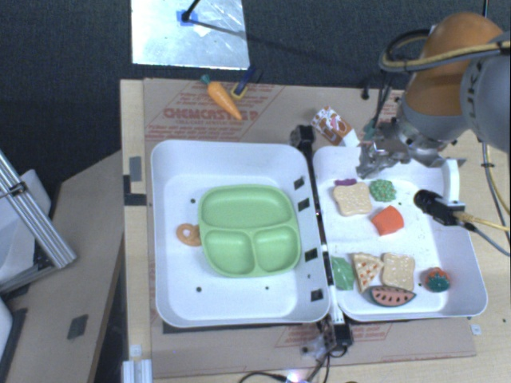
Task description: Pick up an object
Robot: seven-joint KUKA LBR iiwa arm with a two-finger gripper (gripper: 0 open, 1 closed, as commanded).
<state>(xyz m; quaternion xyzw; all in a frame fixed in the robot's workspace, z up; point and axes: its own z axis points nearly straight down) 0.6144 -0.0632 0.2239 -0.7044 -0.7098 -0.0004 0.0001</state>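
The two white bins sit side by side on the worktop (136,214), and the split looks deliberate: the right bin (467,250) carries the loose toy food to be picked from, while the left bin (164,214) holds a green divided plate (246,230) with three smooth moulded compartments, and a small orange pretzel-like ring (188,234) lying just left of the plate. The gripper (374,159) hangs over the far left corner of the right bin, just far of the bread slice (352,199); whether the jaws are apart or together cannot be told here, and nothing is visibly between them. Likely candidates lie near it: the bread slice, flat and pale with a purple scrap (345,183) at its far edge, a bumpy green piece (382,189) just right of it, and an orange-red block (387,219) with a plain matte face. Along the near side sit a green leaf-like piece (342,273), a pizza wedge (366,270), a second pale slice (398,270), a watermelon wedge (392,296) and a small round red-and-green item (436,278). The flat pieces would probably be awkward to pinch; the block offers firmer sides. Outside the bins, a toy carrot (223,99) lies on the far cardboard, and a small wrapped packet (330,124) rests just beyond the right bin's far rim.
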